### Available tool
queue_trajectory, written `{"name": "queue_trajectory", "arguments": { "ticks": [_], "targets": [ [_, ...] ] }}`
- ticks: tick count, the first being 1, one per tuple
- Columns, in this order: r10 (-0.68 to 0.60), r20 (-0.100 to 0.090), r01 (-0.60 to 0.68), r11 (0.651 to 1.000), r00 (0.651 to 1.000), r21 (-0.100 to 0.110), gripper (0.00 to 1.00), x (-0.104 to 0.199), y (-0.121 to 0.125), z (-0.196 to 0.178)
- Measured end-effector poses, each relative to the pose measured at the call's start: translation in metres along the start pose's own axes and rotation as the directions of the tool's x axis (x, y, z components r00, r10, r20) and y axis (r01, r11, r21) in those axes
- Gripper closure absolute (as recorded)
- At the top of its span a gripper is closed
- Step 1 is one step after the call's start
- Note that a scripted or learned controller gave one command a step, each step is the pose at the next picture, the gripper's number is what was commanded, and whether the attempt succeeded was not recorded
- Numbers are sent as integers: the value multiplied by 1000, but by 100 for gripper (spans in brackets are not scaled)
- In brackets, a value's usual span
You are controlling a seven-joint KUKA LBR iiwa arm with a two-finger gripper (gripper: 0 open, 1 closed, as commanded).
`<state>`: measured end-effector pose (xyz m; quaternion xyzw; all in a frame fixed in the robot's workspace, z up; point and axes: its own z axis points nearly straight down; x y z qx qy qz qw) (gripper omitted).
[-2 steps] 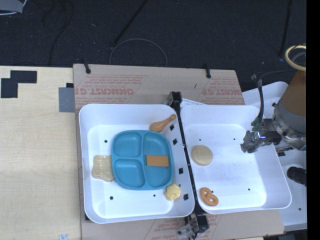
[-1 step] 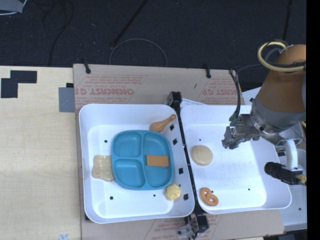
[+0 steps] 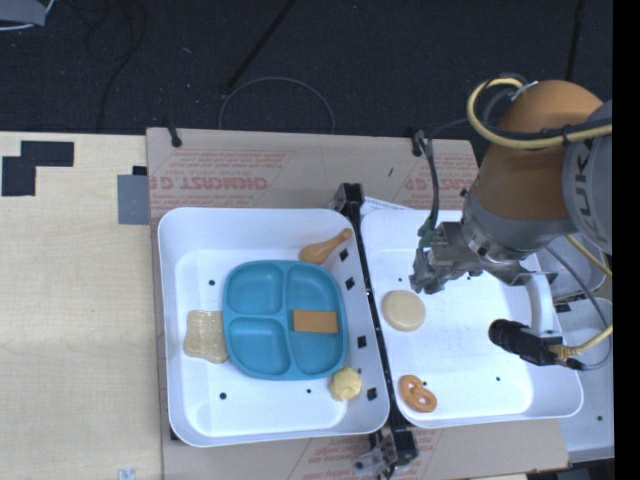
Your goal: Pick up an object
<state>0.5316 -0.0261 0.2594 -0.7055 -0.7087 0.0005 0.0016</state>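
camera view: hand (image 3: 428, 276) hovers just above the cream disc (image 3: 404, 311) in the right bin (image 3: 560, 403), its opening unclear; best to centre, then descend squarely.

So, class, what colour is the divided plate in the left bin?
Blue; the plate shows best in the camera view.

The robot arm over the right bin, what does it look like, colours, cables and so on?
The arm is bulky and rounded, with a wide orange band above a grey wrist section. A yellowish cable loops over the top of the orange part, and a thin dark cable runs down its left side. The hand is a dark grey metal block, small beside the arm.
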Motion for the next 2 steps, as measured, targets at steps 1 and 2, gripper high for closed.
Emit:
{"name": "queue_trajectory", "arguments": {
  "ticks": [1, 2],
  "targets": [
    [2, 0, -2, 1000, 1000, 3, 100, 42, 5, 11],
    [2, 1, -2, 1000, 1000, 2, 100, 98, 14, 25]
  ]
}}
